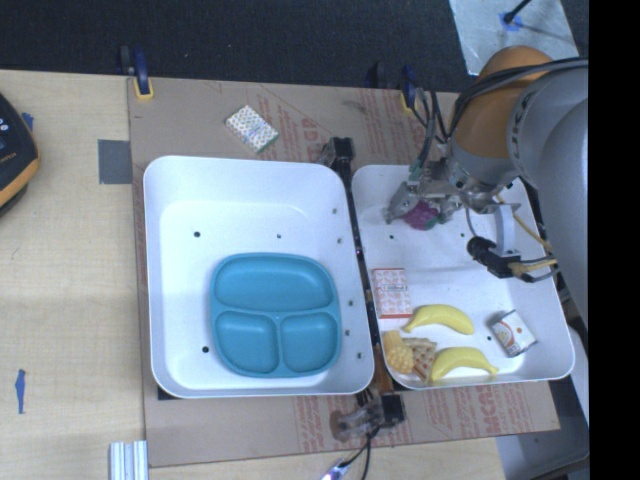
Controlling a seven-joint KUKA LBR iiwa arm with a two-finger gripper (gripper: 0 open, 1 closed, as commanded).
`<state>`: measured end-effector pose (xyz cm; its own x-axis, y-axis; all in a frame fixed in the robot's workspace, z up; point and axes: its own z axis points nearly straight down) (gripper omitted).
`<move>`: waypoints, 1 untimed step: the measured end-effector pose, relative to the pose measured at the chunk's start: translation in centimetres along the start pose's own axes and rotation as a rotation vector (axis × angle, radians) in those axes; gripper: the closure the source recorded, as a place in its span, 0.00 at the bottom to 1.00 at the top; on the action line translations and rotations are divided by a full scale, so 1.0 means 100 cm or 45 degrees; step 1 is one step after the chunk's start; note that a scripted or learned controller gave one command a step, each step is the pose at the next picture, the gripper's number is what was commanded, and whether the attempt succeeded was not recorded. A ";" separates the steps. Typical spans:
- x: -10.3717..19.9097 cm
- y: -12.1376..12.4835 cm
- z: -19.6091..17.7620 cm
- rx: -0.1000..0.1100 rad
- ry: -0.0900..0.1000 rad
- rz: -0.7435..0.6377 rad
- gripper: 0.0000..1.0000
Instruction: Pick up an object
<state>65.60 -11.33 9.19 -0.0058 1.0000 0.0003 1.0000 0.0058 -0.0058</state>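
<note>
Nearest in the right-hand white bin, a curved yellow plastic banana lies against a tan waffle-like piece; a second yellow banana sits just beyond, a small grey-and-white box to their right, a red-printed card to their left. The left white bin holds a blue three-compartment plastic tray. Far end now: the gripper is down over a small purple object, touching it. Whether it grasps, cannot tell.
</note>
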 end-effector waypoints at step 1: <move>-0.001 -0.001 -0.010 0.005 -0.001 -0.003 1.00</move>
